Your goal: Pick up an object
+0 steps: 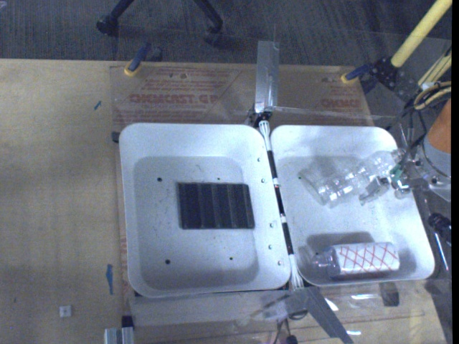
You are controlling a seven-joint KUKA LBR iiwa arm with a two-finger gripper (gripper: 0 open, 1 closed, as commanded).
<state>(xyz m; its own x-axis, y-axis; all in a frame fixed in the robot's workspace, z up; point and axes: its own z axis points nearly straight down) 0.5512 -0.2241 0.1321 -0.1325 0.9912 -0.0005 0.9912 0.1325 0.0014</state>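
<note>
you are looking down on the bench (57,192) with its two white bins side by side, and the divider seam between them is your best landmark. left of that seam sits the left bin (143,156), and on its floor lies a dark ribbed rectangular block (215,206), flat, roughly centred and a little toward the seam, well apart from every wall. right of the seam is the right bin (301,145), which carries two things. the first is a clear plastic bottle (337,180), lying on its side in the far half of that bin, its body near the seam side and its neck pointing away from the seam toward the bin's outer wall. the second is a small pack with a red crisscross pattern on white (366,258), lying flat in the near half of the same bin, close to the near wall, with a clear or greyish end on the side that faces the seam. the two things lie apart from each other. the tool (393,181) comes in from the side farthest from the seam and sits at the neck end of the clear plastic bottle, at or just beside it; it is blurred and partly lost against the bottle's glare, so you cannot tell its state, nor whether it is touching the bottle.
</note>
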